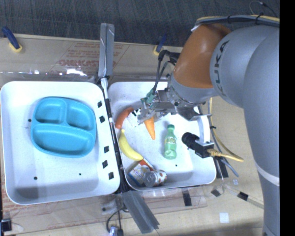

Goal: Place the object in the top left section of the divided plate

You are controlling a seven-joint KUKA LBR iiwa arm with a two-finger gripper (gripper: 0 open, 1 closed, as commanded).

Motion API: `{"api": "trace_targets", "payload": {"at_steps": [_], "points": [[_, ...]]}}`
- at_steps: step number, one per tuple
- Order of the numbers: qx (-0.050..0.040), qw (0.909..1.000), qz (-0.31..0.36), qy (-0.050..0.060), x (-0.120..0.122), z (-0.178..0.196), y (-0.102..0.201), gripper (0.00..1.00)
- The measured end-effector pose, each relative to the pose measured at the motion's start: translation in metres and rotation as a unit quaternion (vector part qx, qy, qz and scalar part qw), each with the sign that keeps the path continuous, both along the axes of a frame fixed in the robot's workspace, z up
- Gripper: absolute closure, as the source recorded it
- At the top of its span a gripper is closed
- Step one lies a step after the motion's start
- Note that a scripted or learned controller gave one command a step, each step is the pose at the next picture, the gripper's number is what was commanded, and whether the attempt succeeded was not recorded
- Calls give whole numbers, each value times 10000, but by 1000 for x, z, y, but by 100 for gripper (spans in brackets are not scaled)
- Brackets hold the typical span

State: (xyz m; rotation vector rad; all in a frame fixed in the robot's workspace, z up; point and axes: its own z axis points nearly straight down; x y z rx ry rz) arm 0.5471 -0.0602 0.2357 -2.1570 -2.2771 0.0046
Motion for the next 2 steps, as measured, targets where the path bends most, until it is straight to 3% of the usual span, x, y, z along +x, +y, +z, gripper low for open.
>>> {"api": "trace_targets", "payload": {"at_steps": [1,2], "points": [[-9,9987,-511,-10,18,14,85,100],[-14,9996,-268,-4,81,18,175,100]]}}
